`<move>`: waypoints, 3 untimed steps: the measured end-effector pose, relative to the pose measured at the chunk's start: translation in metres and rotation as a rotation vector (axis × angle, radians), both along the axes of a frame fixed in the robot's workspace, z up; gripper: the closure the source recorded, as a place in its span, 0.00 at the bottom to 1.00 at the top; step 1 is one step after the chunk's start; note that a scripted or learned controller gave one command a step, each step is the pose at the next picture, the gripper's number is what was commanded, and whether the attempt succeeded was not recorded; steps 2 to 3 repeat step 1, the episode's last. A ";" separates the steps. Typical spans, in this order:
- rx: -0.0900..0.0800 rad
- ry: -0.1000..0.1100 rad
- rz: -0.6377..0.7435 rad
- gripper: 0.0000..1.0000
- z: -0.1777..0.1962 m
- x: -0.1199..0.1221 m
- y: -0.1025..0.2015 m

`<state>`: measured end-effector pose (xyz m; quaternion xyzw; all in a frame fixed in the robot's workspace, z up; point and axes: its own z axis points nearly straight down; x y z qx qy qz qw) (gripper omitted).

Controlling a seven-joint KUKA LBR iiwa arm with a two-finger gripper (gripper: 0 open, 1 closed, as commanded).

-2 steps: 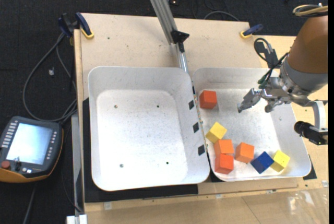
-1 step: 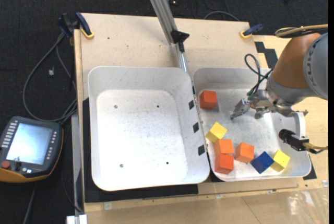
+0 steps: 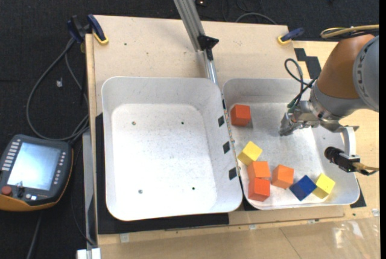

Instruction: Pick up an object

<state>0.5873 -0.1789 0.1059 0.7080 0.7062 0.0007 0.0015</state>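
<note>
- Blocks, small cubes, lie in the right bin [image 3: 274, 90]: one orange block [image 3: 241, 115] apart near its upper left; yellow [image 3: 250, 151], orange [image 3: 283, 175], blue [image 3: 303, 186] clustered below.
- Handling, judged: light, rigid, smooth-faced; grip across opposite flat sides.
- Gripper [image 3: 288, 127] hovers over bare bin floor, right of the lone orange block; opening cannot be told.
</note>
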 end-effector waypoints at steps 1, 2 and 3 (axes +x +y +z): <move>-0.001 -0.009 0.010 1.00 0.067 0.061 0.030; -0.001 -0.009 0.010 1.00 0.067 0.061 0.030; -0.001 -0.009 0.010 1.00 0.067 0.061 0.030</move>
